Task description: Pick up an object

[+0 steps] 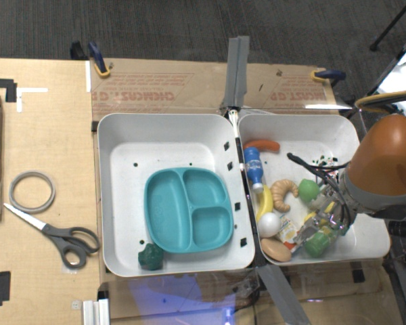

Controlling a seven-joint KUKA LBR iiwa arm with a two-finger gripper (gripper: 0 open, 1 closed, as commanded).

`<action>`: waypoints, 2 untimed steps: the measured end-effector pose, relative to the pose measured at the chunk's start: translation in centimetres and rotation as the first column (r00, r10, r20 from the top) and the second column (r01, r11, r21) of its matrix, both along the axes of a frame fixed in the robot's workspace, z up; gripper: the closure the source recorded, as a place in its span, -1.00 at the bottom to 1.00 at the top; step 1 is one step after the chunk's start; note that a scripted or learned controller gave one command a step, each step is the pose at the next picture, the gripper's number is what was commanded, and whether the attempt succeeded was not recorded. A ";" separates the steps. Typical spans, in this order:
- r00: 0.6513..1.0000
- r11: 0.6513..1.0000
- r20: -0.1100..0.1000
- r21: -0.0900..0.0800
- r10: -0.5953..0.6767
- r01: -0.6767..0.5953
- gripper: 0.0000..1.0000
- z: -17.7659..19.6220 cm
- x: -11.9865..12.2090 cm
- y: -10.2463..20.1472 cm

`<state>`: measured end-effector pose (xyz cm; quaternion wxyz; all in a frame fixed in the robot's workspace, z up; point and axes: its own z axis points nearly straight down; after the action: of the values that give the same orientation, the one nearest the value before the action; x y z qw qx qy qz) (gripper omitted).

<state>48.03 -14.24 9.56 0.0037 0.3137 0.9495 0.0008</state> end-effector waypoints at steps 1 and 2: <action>0.998 0.998 0.002 0.000 -0.068 0.068 -1.00 0.0 2.2 3.8; 0.985 0.985 -0.001 0.001 -0.174 0.174 -1.00 0.0 6.6 3.2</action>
<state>54.68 -11.01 9.58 0.0030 0.3955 0.9184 0.0007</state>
